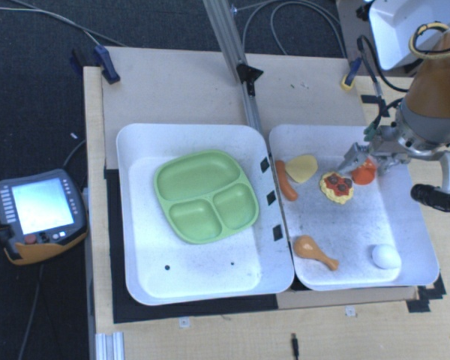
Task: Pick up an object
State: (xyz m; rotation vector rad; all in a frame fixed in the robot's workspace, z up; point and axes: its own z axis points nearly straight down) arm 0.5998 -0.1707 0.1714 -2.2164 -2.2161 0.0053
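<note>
Currently the pincer (pixel 358 158) sits low in the right bin (pixel 412 223), just beside the orange-red toy (pixel 365 172), positioned for a grasp. Finger spacing cannot be determined. The pizza toy (pixel 337 187) lies adjacent.

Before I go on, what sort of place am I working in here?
Most likely a robotics lab bench for pick-up trials: two white bins with toy food such as a hot dog and a drumstick, and a teach pendant on the floor.
</note>
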